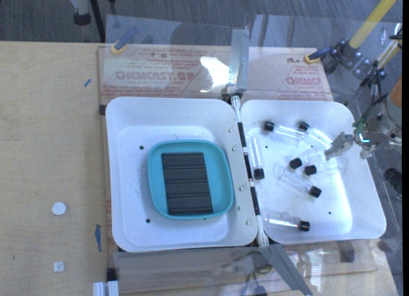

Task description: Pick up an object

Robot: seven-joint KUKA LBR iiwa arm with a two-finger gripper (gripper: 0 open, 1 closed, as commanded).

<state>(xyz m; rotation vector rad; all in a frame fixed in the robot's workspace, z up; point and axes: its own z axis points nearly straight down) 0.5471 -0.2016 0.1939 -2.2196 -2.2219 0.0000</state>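
Two shallow white bins sit side by side on the bench; the left bin (121, 128) holds a teal tray (190, 178) with a dark ribbed insert (186, 183) lying flat inside it, roughly at the bin's centre.

The right bin (364, 215) carries a scatter of clear tubes with black caps — one near the far left corner (281, 129), another just right of it (309, 131), one lying along the left wall (256, 160), a loose cluster around the middle (300, 165), one (300, 186) just nearer than that cluster, and one at the near edge (285, 223); they lie at varied angles, some touching or overlapping in the middle, so the exact count there is hard to tell.

The gripper (335, 147) reaches in from the right edge, low over the right side of the right bin, its tip close to the middle cluster; whether its fingers are apart or together cannot be told, and no tube is visibly between them.

A small white disc (59, 209) lies on the wooden bench far to the left.
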